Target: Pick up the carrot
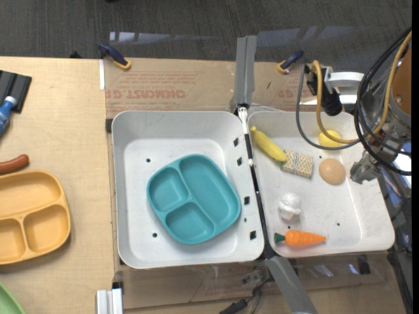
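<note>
The carrot [304, 239], orange with a green stub at its left end, lies on its side near the front wall of the right bin [366, 237]. My gripper [364, 169] hangs at the right bin's right side, just right of a brown egg-like ball [332, 171]. It is well behind and to the right of the carrot and does not touch it. The arm and its cables come in from the upper right.
The right bin also holds a banana [268, 145], a speckled cracker block [298, 164], a white garlic-like lump [289, 205] and a yellow piece [330, 137]. A teal divided plate [193, 198] sits in the left bin. A yellow tray [29, 218] lies on the bench at far left.
</note>
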